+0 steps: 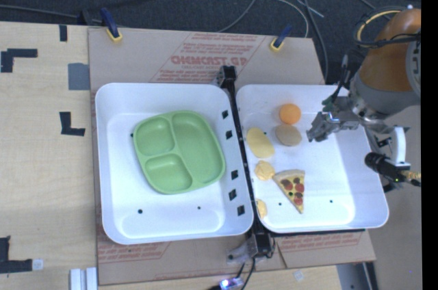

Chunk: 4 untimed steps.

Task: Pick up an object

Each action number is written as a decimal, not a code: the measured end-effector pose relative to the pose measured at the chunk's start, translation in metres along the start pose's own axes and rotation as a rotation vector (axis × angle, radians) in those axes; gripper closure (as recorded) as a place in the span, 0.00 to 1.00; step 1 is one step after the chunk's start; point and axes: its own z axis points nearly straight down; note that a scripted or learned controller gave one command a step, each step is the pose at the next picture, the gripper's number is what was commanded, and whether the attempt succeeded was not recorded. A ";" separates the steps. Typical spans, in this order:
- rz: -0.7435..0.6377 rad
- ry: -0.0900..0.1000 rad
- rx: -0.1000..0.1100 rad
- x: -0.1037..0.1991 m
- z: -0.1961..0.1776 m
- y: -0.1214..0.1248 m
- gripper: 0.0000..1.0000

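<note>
In the camera view, the gripper (pixel 319 130) is seen above the right bin (pixel 356 213), just right of a tan oval piece (pixel 288 136); whether the jaws are released or clenched cannot be told. Nearby lie a round orange ball (pixel 290 113), a pale yellow oval (pixel 259 142) and a pizza wedge (pixel 292 187). A smooth green divided plate (pixel 178 150) rests in the left bin (pixel 113 213).

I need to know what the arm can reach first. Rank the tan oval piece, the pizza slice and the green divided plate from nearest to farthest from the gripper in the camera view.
1. Tan oval piece: right bin, just left of the gripper.
2. Pizza slice: right bin, lower and left of it.
3. Green divided plate: left bin, across the divider.
</note>
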 end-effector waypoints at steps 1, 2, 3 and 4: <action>0.001 -0.002 -0.004 -0.006 -0.060 -0.004 1.00; -0.002 0.001 0.002 0.047 -0.065 -0.013 1.00; -0.004 0.001 0.002 0.100 -0.068 -0.024 1.00; -0.004 0.001 0.003 0.152 -0.069 -0.027 1.00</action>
